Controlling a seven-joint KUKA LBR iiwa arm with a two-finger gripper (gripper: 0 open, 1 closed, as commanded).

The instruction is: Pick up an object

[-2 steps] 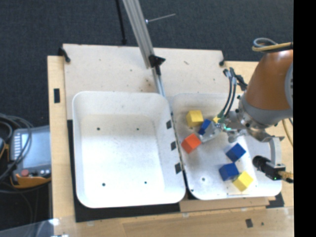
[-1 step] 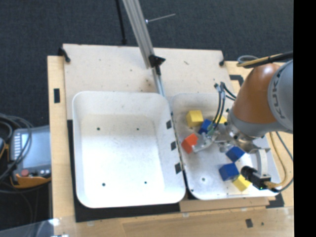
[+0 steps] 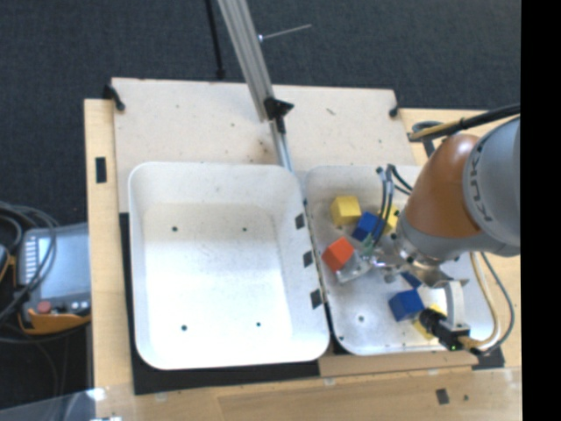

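Gripper (image 3: 358, 263) low in right bin (image 3: 368, 336), orange block (image 3: 338, 253) at ten o'clock, touching; jaw state impossible to tell

Right bin (image 3: 351, 336): yellow block (image 3: 345, 209) at far side. Blue block (image 3: 367, 226) just right and nearer, touching it or nearly. Orange block (image 3: 338, 253) nearer still, toward the left wall. Second blue block (image 3: 406, 304) near side, right, well apart.

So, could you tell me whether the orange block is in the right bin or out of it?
In. The orange block lies on the right bin's floor, near its left wall.
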